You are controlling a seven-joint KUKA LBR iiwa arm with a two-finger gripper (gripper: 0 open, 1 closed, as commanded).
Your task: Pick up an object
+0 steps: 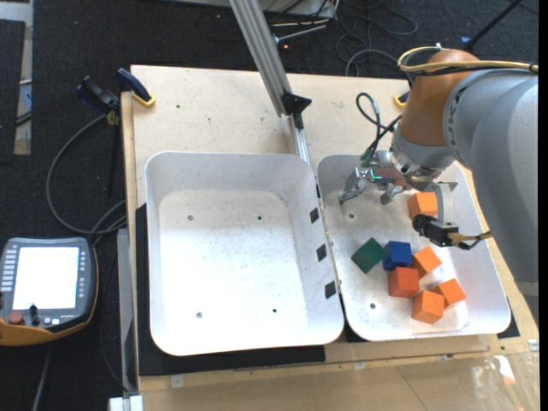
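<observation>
Grey-and-orange arm reaching in from the right, two-finger gripper [370,187] poised over the upper part of the right-hand white plastic bin [479,319]. Fingers [349,193] spread apart, nothing between them; likely opened ready for a descent.

Candidate objects clustered low in that bin, well apart from the fingers: dark green cube [368,254], blue cube [397,254] touching it, red-orange block [403,282], three orange cubes [427,306] nearby. One more orange block [423,205] just beside the wrist, partly behind a black cable [441,229].

Left-hand white bin [163,229] alongside. Pale speckled surface [214,101] beneath. Slanted aluminium strut [261,41] crossing above. Teach pendant [47,285] far left.

Obstruction judged slight: tight packing of cubes, little finger clearance.
</observation>
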